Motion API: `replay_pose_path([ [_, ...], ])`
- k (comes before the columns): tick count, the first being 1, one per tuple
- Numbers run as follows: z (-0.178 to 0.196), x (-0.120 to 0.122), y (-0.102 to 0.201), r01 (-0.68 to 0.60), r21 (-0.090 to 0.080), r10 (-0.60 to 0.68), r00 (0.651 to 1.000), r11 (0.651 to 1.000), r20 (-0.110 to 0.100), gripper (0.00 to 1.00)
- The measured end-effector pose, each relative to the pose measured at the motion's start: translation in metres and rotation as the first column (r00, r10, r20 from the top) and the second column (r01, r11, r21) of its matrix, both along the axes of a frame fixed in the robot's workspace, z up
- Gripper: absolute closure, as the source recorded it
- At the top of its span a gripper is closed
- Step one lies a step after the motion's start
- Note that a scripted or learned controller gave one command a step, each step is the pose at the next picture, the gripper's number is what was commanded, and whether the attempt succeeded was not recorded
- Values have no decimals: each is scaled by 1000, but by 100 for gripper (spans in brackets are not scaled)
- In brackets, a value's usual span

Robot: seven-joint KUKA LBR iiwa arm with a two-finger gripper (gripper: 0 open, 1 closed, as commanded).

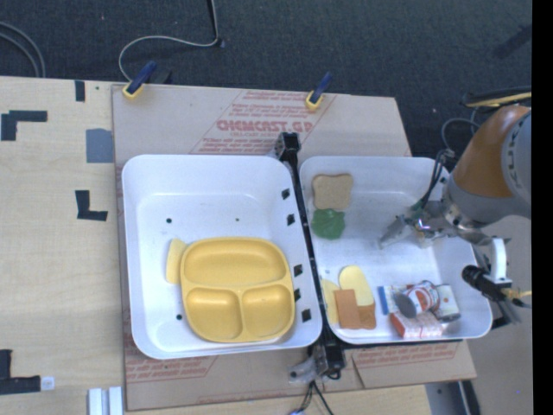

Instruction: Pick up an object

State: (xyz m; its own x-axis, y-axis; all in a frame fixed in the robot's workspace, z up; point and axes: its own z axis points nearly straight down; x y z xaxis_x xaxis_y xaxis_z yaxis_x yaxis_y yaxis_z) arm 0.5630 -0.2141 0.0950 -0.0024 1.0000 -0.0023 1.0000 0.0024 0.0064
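My gripper [400, 230] hangs low over the middle of the right bin [380, 169], at the end of the grey arm with its orange band [488, 158] coming in from the right. It is over bare bin floor, and I see nothing held in it. To its left lie a slice of toast [333, 190] and a green leafy piece [328, 224]. Toward the bin's front sit a yellow round piece [353, 278], an orange-brown block [353, 309], a thin blue item [381, 299], a red-and-white can [418, 299] and a small red piece [401, 325].
The left bin [155, 188] holds a yellow divided tray [238, 288]. A black divider [298, 223] runs between the bins. Both bins rest on a cardboard sheet [251, 119] clamped at the back. Cables trail over the dark floor behind.
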Motion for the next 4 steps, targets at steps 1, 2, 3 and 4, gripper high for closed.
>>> replay_pose_path([
  [1,-8,34,79,-5,-5,5,1000,1000,3,0],
  [2,34,-50,28,9,0,-9,1000,1000,-12,0],
  [3,-10,24,-4,-1,3,1,1000,1000,-5,0],
  [4,-6,85,-9,-2,-1,2,1000,1000,1,0],
])
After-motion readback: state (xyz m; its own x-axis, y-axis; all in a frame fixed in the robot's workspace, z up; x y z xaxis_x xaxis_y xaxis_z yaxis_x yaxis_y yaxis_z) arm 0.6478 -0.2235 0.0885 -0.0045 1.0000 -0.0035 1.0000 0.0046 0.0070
